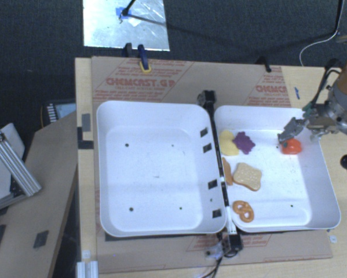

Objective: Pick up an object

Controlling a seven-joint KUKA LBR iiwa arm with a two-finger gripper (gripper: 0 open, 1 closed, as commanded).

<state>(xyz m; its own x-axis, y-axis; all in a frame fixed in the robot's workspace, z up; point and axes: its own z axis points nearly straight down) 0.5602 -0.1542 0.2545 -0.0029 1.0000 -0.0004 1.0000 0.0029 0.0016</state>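
Camera view is showing the tool [290, 133] hanging over the red object [291, 147] in the right bin [324, 213], grip state unclear, so lowering onto it is seeming next.

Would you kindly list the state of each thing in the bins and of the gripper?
Gripper: low over the right bin, beside the red piece.
Red piece: lying in the right bin, not lifted.
Purple piece: lying, touching the yellow piece.
Toast: lying flat.
Pretzel: lying flat.
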